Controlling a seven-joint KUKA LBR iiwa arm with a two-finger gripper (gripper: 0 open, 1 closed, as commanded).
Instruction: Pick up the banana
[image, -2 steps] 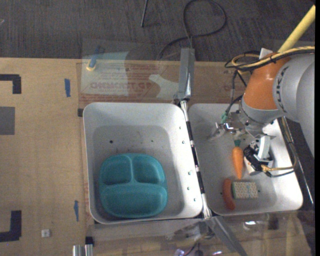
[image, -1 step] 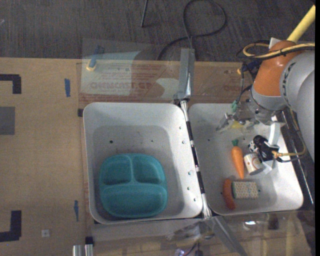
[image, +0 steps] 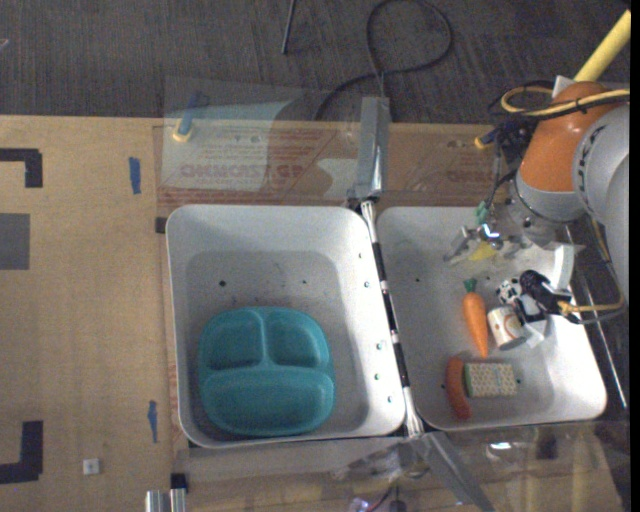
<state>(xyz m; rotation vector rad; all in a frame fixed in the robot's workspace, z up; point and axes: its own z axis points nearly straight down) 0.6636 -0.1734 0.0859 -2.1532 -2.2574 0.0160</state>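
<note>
The banana (image: 484, 253) is lying at the back of the right bin (image: 585, 400), mostly hidden beneath my tool (image: 478, 240). I am hovering over it and cannot tell my tool's state, so I am aiming squarely across its yellow body, clear of the carrot (image: 476, 322).

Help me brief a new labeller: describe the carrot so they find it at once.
Start at the right bin of the two white ones. Near its middle lies the carrot, bright orange, pointing toward the near rim. The sponge and hot dog lie just below it; only the carrot is tapered with a green top.
</note>
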